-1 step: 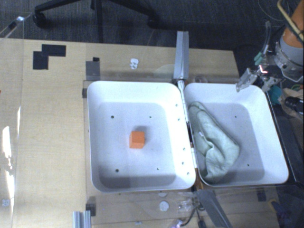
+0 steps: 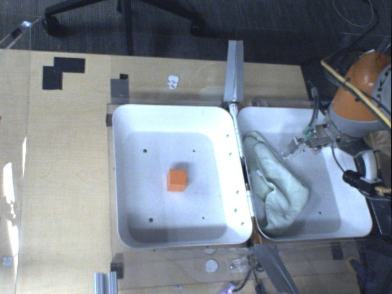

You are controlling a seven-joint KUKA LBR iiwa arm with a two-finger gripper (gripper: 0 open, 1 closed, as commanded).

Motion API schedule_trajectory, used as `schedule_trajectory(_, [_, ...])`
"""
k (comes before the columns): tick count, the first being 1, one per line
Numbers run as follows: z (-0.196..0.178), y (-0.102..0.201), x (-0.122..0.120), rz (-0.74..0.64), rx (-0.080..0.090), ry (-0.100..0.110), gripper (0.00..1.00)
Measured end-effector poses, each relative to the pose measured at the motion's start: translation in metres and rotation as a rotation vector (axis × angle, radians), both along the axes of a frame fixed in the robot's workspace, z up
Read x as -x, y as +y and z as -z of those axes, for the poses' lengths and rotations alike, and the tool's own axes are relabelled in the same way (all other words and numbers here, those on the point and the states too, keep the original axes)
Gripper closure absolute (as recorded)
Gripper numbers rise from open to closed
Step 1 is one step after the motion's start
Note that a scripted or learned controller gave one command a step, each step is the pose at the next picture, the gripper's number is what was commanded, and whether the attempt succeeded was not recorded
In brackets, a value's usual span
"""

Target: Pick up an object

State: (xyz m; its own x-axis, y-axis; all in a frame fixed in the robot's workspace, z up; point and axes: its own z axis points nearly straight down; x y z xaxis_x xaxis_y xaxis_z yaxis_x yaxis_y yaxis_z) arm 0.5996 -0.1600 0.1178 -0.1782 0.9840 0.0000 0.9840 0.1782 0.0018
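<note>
Crumpled along the left wall of the right bin (image 2: 349, 225), a pale grey-green cloth (image 2: 275, 185) is lying as the thing nearest the arm, its lower end bunching toward the bin's near left corner. Its long axis is running from the far left corner down toward the near edge, slanting slightly rightward as it goes, and its folds are looking soft and thick, with a raised ridge along the top.

Above the far half of that same bin, the tool (image 2: 301, 143) is hanging at the end of the grey arm (image 2: 358, 112), which is reaching in from the right edge of the bench (image 2: 67, 182). Whether the tool is spread or pressed together I cannot tell; nothing is showing between its tips. The cloth is lying just to the left of the tool and toward the near edge, so a short move down and leftward would seem to be what a grasp is calling for, probably across the ridge and not along it.

Well apart, near the middle of the left bin (image 2: 122, 164), a small orange block (image 2: 177, 180) is sitting flat, bright and sharp-edged, the harder reach of the two.
</note>
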Motion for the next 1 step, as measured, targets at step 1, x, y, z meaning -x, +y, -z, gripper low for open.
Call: schedule_trajectory(1, [-0.0121, 0.0007, -0.0023, -0.002, 0.001, -0.007, 1.00])
